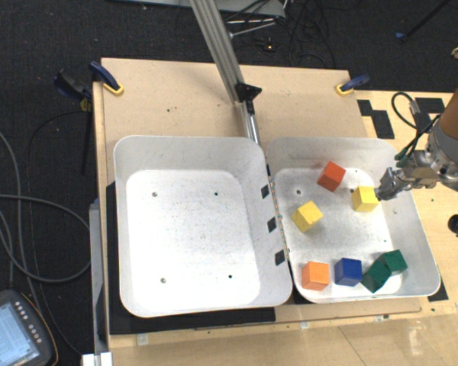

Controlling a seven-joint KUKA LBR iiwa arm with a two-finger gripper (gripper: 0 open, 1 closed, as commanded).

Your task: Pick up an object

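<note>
The bench (214,90) carried two shallow white bins side by side. The left bin (137,166) sat against the right bin (416,235), which held every loose item. An orange-red block (332,176) lay near the far wall, tilted. A yellow block (364,198) lay just beside it toward the arm, and a second yellow block (307,215) sat nearer the middle. Along the near wall stood an orange block (315,275), a blue block (349,271) and two green blocks (385,270) touching one another. The gripper (388,185) hung over the right bin's arm side, just beside the first yellow block. Whether its pincer was apart or together could not be told, and no block was seen within it.
</note>
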